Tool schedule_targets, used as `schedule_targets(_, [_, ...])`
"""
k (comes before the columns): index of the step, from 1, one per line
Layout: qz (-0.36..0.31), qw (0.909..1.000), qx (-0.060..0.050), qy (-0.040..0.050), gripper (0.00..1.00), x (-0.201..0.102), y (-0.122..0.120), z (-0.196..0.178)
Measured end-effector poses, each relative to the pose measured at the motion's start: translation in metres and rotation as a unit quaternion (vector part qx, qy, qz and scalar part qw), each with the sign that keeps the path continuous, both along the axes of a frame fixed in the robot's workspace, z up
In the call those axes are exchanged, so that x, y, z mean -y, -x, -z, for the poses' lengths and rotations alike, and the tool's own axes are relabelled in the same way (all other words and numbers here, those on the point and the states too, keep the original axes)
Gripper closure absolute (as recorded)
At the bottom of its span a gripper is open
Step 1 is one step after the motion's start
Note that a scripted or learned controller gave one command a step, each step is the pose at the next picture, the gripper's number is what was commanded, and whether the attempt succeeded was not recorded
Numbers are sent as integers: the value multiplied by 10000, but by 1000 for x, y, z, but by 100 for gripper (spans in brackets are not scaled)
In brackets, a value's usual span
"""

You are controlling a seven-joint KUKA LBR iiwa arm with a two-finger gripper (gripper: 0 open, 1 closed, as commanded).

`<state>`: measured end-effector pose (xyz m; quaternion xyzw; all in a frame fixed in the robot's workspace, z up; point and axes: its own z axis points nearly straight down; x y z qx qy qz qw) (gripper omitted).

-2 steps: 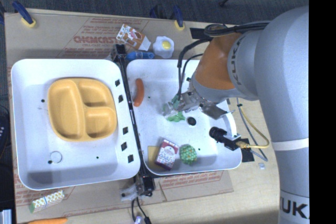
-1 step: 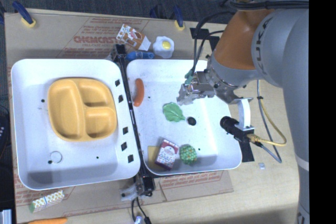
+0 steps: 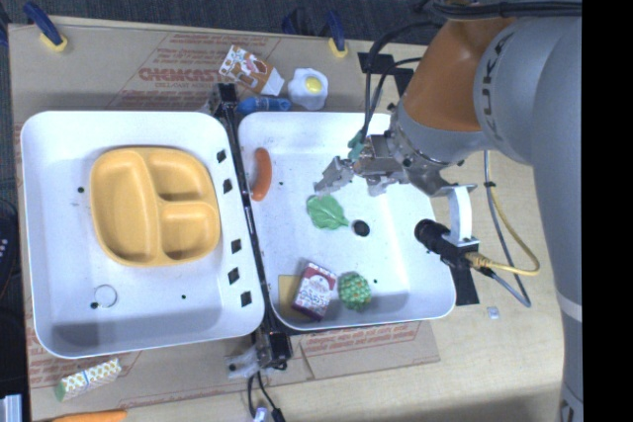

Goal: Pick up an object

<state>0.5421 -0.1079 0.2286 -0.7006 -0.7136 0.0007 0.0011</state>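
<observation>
My gripper (image 3: 354,185) hangs over the right bin (image 3: 297,128), near its middle, with the grey arm coming in from the right. Its two fingers are spread apart and nothing lies between them. A green leafy toy (image 3: 324,211) lies just below and left of the fingertips, apart from them. A small black disc (image 3: 361,229) sits beside it. An orange sausage (image 3: 261,173) lies along the bin's left wall. At the front of the bin are a red box (image 3: 315,291) and a green ball (image 3: 355,291).
The left bin (image 3: 40,212) holds a yellow divided plate (image 3: 156,203) and a small clear ring (image 3: 104,295). Behind the bins lie a small printed box (image 3: 243,67), a blue object (image 3: 263,104) and a yellow-and-white piece (image 3: 310,88). A cable (image 3: 509,257) loops at the right.
</observation>
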Motion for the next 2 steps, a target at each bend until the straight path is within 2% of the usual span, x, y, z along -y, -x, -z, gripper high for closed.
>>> schedule_targets(1, [106,9999,-11,-1,0,-8,-66,98])
schedule_targets(2, [870,9962,-3,3,0,-15,-114,137])
